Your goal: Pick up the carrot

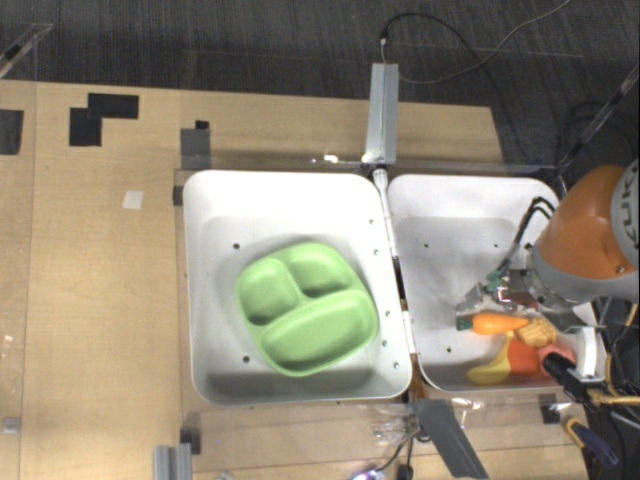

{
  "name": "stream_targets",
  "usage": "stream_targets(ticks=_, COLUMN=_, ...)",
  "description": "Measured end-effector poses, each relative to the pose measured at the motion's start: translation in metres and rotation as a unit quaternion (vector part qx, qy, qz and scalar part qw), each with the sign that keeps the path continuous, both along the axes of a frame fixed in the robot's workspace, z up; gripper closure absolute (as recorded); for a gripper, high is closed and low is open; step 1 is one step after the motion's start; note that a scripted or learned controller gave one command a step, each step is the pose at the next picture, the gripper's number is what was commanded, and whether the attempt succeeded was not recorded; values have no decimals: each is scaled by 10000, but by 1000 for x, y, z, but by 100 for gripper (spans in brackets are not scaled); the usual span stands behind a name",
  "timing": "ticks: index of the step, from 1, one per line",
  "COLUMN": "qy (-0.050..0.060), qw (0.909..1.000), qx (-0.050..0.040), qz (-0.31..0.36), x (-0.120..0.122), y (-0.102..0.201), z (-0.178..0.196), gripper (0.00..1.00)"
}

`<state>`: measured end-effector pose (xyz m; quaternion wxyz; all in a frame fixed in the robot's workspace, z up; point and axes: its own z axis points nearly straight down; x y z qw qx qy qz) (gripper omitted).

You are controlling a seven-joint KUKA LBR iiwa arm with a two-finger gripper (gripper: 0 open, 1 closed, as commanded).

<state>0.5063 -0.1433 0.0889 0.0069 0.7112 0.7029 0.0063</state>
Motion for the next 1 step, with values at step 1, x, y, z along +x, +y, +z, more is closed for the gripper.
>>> stream_targets(ticks=1, qy=-11, qw=9997, qx=-18, qz=242, x=-12, y=3, z=0, gripper=0)
